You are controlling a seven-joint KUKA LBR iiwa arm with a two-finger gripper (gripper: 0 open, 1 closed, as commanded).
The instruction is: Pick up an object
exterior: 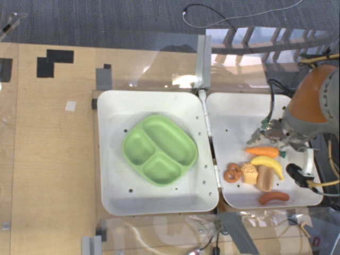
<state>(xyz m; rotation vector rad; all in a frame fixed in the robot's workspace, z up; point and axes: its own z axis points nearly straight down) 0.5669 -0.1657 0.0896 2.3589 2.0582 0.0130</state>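
The right bin [234, 116] holds a cluster of toy foods near its front right. An orange carrot [262, 152] lies at the top of the cluster, with a yellow banana [271, 166] just below it. A brown pretzel [232, 172], a yellow ridged piece [248, 173] and a tan cylinder [265, 179] sit in a row, and a red-brown sausage [274, 197] lies nearest the front. My gripper [272, 134] hangs low over the bin, directly behind the carrot and very close to it. Nothing is visibly held.
The left bin [111, 195] carries a green divided plate [159, 149] at its middle. A raised divider [209, 142] separates the two bins. The arm with its orange band [316, 97] covers the right bin's far right side.
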